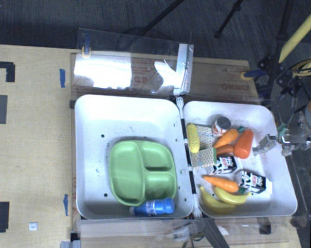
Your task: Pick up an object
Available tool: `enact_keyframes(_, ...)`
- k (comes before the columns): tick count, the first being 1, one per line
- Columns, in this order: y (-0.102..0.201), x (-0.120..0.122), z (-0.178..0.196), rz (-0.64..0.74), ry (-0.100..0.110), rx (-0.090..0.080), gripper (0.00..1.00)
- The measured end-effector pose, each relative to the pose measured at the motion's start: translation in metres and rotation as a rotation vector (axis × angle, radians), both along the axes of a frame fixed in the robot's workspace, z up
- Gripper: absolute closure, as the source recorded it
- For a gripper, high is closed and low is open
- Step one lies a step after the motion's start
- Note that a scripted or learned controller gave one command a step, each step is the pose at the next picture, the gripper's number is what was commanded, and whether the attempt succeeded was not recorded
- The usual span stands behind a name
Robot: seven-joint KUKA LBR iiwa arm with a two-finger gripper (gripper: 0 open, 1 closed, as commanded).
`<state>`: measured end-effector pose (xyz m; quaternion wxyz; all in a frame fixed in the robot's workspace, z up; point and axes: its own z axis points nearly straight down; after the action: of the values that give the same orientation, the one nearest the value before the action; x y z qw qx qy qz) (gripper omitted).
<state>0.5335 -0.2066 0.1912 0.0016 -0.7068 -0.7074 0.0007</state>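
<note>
Crowding right bin (283, 196): carrots, banana (221, 198), corn (193, 137), cartons; claw (265, 143) at rim, grip unclear.

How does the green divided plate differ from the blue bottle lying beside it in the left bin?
The green divided plate is broad, flat and light green; the blue bottle is small, narrow and blue. The plate sits mid-bin, face up; the bottle lies on its side by the near wall. Both are in the left bin.

Glossy white plastic bins (87, 143), matt green plastic tray (141, 171), pale wooden bench (30, 156).
</note>
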Motion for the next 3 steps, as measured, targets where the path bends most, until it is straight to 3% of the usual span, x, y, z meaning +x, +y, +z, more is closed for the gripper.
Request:
enact_keyframes(1,0.008,0.032,-0.105,0.113,-0.005,0.003,0.00)
enact_keyframes(2,0.013,0.102,-0.088,0.304,-0.007,-0.003,0.00)
enact_keyframes(3,0.008,0.089,-0.106,0.196,-0.001,0.000,0.00)
